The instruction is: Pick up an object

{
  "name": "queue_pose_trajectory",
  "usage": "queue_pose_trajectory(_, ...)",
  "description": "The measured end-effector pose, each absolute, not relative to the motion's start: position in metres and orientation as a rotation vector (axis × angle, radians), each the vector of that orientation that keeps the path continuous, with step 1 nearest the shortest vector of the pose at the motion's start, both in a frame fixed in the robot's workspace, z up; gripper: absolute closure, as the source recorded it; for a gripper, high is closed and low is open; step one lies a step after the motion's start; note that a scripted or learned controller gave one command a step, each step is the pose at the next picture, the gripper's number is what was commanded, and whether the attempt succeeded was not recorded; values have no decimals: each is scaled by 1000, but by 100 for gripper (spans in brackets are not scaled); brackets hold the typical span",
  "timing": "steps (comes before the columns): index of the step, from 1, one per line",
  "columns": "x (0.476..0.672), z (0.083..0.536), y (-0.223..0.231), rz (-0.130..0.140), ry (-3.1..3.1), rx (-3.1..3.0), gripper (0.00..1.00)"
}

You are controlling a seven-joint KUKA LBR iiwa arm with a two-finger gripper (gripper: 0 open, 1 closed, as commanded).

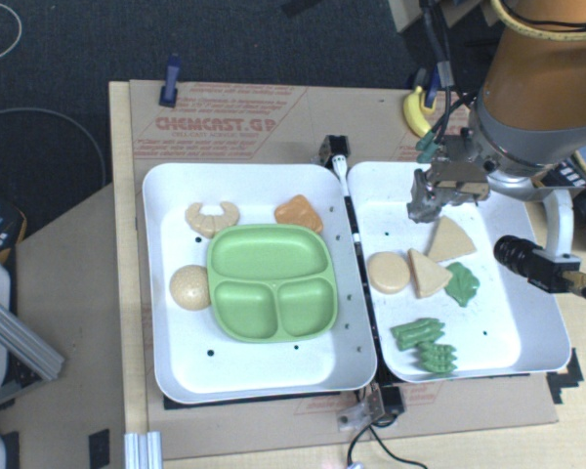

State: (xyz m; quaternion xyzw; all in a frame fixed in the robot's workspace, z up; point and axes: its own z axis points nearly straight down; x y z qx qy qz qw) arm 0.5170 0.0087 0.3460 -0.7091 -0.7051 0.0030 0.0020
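The gripper (425, 208) hangs over the back part of the right bin (537, 345), near its left wall, with the arm (547, 57) coming in from the right. I cannot tell if the fingers are apart or together; they look dark and small from here, and nothing is seen between them.

Just in front of the gripper lies a tan wedge (452, 237), its point toward the back-left, long axis slanted. A second wedge (429, 275) lies nearer the front, touching a round tan disc (389, 273) on its left. Its narrow tip points to the back. A green leaf piece (462, 285) is just beside it on the right. Near the front of this bin there are two green bean bundles (425, 343), long axes roughly left to right.

In the left bin (161, 291) a green divided tray (272, 281) sits in the middle. A croissant (212, 218), an orange piece (299, 212) and a round bun (189, 287) lie around it. Both bins stand on the counter (225, 115).
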Motion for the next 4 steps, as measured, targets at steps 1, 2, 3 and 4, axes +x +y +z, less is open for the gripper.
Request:
queue_pose_trajectory(1,477,335,62,5,-2223,-2212,100)
queue_pose_trajectory(2,480,380,118,-10,-2231,-2215,100)
queue_pose_trajectory(3,480,389,115,-5,-2224,-2222,100)
queue_pose_trajectory(4,480,443,124,-11,-2226,-2222,100)
